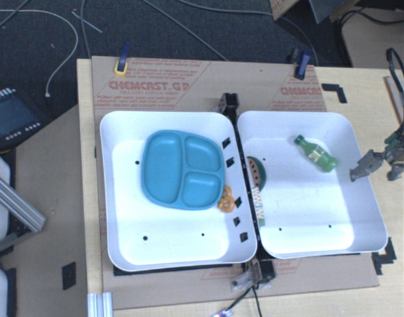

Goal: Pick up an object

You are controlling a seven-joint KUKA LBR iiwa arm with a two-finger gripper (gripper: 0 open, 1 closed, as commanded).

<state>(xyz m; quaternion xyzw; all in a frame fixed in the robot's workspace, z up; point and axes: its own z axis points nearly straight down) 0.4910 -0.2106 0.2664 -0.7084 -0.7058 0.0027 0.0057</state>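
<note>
In the right bin, upper middle: a small green bottle point(316, 153) lies on its side, left of the gripper.

The bottle's long axis runs on a slant, its narrow neck toward the upper left and its fatter base toward the lower right, so the base end points roughly at the gripper point(372, 166). The gripper sits at the right rim of the right bin point(321, 243), near the bottle but not touching it, with nothing between its fingers; whether they are spread or pressed together cannot be told at this size. Farther off, a round dark-edged item point(255, 171) rests by the divider, and the left bin point(162, 243) bears a blue divided plate point(182, 169) with a small orange piece point(225, 202) at its corner.
</note>
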